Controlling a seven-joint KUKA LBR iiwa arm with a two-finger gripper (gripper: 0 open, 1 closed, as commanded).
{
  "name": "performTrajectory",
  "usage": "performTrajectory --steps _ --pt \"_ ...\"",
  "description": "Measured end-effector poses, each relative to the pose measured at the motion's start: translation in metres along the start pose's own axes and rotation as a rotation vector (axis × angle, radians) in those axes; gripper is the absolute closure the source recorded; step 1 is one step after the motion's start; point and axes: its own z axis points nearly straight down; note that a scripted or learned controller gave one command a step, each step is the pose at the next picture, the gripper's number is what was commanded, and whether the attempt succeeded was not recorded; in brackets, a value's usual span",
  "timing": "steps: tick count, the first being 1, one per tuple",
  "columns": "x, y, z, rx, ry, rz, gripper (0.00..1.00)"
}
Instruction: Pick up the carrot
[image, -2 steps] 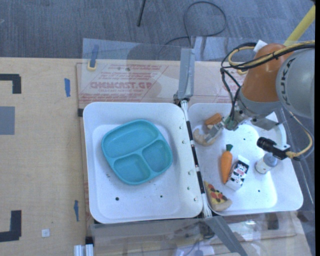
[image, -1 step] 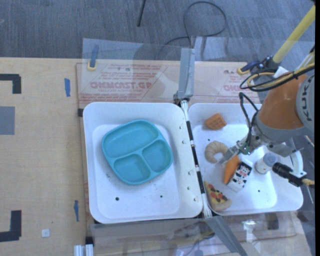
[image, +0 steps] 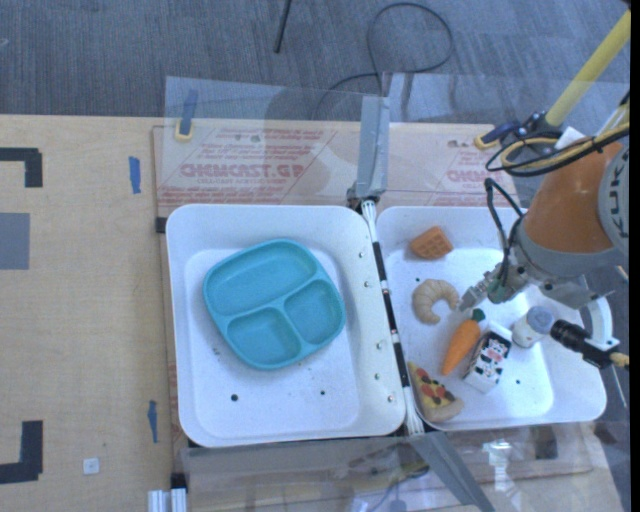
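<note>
The orange carrot (image: 462, 345) with a green top lies slanted in the right bin (image: 575, 400), between a croissant and a small milk carton. My gripper (image: 487, 291) hangs just above and to the right of the carrot's green end, close to it. The carrot rests on the bin floor, not between the fingers. The arm's orange band (image: 565, 210) sits above the gripper at the right.
In the right bin also lie a waffle piece (image: 431, 243), a croissant (image: 435, 299), a milk carton (image: 487, 362), a pizza slice (image: 437, 392) and a small white bottle (image: 531, 326). The left bin (image: 200, 400) holds a teal divided plate (image: 274, 301).
</note>
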Motion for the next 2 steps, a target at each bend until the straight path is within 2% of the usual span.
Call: performTrajectory --steps 1,2 --pt "0.067 -0.025 -0.092 0.014 0.013 0.123 1.0" --pt "0.109 -0.036 -0.087 0.01 0.02 -0.42 1.0"
